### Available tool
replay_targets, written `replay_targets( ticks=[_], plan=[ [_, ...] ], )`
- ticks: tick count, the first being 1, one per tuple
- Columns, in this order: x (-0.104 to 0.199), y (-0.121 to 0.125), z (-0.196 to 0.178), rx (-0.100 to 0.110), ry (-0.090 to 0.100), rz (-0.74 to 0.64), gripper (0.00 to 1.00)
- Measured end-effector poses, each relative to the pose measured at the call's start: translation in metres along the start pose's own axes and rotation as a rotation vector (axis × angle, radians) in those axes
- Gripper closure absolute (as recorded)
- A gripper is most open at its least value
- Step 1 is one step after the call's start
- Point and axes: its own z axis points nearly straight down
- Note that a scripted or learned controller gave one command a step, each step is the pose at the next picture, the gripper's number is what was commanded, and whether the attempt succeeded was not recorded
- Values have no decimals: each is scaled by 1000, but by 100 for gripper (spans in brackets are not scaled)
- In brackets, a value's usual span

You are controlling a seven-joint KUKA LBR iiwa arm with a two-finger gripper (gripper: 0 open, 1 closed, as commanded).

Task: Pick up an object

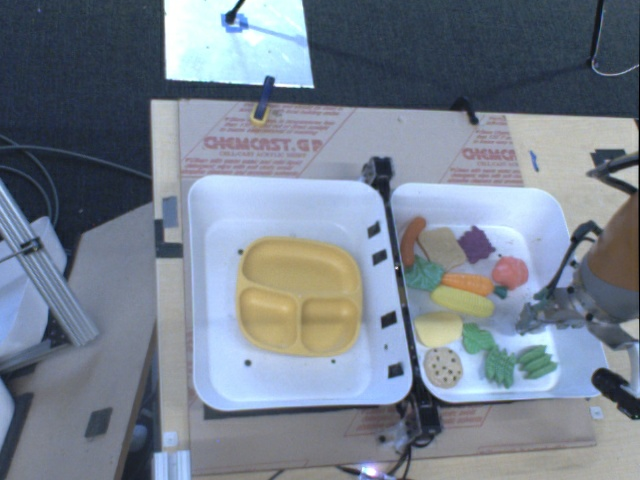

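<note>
Camera view: the gripper (533, 317), empty with fingers narrowly parted, hovers at the frame's right over the right bin (548, 208). The green pea pod (537, 361) lies just below it, long axis roughly horizontal.

Toy foods are crowding the right bin (545, 208), leaving open floor mainly along its far wall and right side. The gripper (530, 318) is hanging at the right edge, just beside the green pea pods (536, 361) and leafy piece (499, 366). A corn cob (462, 301) and carrot (468, 284) are lying touching mid-bin. In the left bin (215, 268), a yellow divided tray (298, 295) is occupying the centre, with bare floor ringing it.
</note>
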Motion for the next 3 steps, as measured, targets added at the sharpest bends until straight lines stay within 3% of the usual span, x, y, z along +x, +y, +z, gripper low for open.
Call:
replay_targets(
  ticks=[1, 2, 3],
  plan=[
    [50, 57, 11, -1, 2, -9, 100],
    [46, 54, 11, 2, 0, -1, 0],
    [63, 1, 11, 8, 3, 1, 0]
  ],
)
